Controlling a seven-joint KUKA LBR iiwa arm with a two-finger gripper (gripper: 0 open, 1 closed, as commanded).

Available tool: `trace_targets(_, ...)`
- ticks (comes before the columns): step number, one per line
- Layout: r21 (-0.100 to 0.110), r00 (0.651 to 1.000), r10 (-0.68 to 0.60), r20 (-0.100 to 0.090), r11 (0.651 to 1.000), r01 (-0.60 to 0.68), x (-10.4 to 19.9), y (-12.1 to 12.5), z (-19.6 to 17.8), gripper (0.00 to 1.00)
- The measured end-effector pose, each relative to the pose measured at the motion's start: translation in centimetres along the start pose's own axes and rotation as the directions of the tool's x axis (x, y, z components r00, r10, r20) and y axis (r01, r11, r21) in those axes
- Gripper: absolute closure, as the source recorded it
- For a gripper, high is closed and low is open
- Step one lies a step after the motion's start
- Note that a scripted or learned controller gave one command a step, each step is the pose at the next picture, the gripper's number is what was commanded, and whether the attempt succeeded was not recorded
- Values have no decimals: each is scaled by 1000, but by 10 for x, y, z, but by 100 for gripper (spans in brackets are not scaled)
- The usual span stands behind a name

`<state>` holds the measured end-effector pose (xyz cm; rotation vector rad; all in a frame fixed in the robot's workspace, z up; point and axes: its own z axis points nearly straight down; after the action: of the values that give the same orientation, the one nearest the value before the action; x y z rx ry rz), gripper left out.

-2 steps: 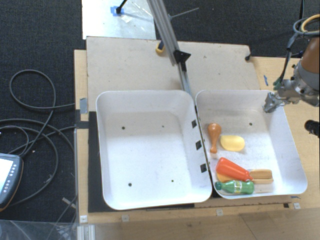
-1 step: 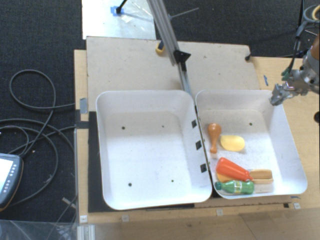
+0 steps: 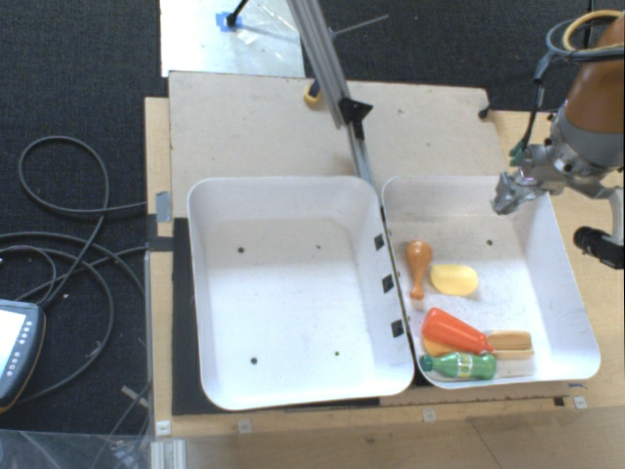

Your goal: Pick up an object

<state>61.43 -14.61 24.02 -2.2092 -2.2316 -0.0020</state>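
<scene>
The right bin [image 3: 547, 252] holds several toy foods. A tan drumstick [image 3: 419, 264] lies near its left wall, with a pale yellow lemon-like piece [image 3: 455, 279] beside it. Toward the front lie an orange-red carrot [image 3: 456, 331], a green bottle [image 3: 460, 364] and a tan bread-like piece [image 3: 512, 343]. My gripper [image 3: 510, 192] hangs over the bin's back right corner, well apart from every object. Nothing shows between its fingers.
The left bin [image 3: 210, 213] sits beside the right one, joined by a divider with black clips [image 3: 387, 283]. A slanted metal pole [image 3: 322, 47] crosses the back of the bench. Cables [image 3: 59, 213] and a handheld device [image 3: 15, 345] lie on the floor at left.
</scene>
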Motion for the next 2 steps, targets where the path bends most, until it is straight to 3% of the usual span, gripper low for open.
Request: trace_targets(2, 0, 1000, 0, 0, 1000, 0, 101, -14, -6, 100)
